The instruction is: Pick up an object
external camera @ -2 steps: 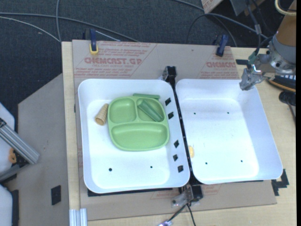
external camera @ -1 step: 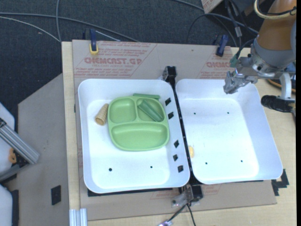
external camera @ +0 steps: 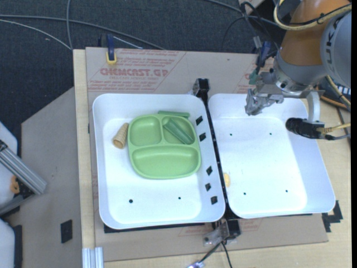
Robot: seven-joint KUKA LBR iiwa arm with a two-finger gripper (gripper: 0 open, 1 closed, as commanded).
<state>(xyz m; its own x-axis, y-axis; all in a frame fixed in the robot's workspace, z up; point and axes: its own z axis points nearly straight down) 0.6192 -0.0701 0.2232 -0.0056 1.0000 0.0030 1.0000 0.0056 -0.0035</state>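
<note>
Two bins [external camera: 111, 149], and the gripper [external camera: 257, 106] hangs over the right one (fingers' spread — cannot tell); green plate [external camera: 164, 149] sits left.

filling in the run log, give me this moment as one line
arm: over right bin far edge | tool: nothing visibly held | left bin: green tray, green piece on tray, cone beside it

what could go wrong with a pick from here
The tool hangs over the right bin's far edge, while the plate, cone and green piece lie in the left bin. Closing here would likely grab nothing. Crossing over risks clipping the divider. The cone touches the plate, crowding a grasp.
</note>
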